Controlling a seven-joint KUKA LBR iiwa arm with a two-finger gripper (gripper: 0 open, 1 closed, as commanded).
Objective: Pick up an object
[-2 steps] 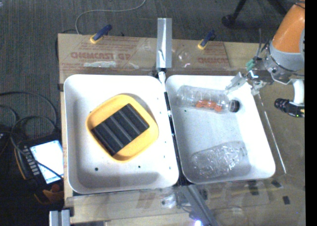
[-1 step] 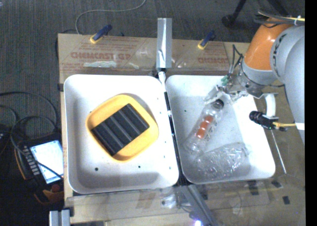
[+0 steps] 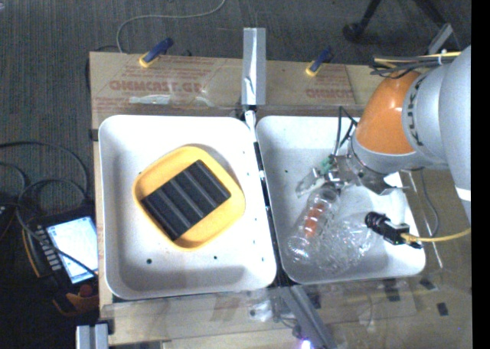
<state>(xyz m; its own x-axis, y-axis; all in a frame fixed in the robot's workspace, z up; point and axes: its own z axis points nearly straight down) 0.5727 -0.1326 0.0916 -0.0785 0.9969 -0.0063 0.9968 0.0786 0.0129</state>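
In the right bin [image 3: 287, 145] lies a clear plastic bottle [image 3: 311, 221] with an orange-red label, its length running from upper right to lower left. My gripper [image 3: 325, 174] hangs low in this bin, just over the bottle's upper end, below the arm's orange band [image 3: 387, 122]. I cannot see whether it touches the bottle. A yellow pad-like object with a black ridged top [image 3: 189, 195] rests in the middle of the left bin [image 3: 122, 148].
A crumpled clear plastic wrapper [image 3: 348, 242] lies beside the bottle, toward the right bin's front right corner. A metal divider post [image 3: 253, 64] stands behind the gap between the bins. Cardboard with two blue-yellow clamps [image 3: 155, 51] lines the back.
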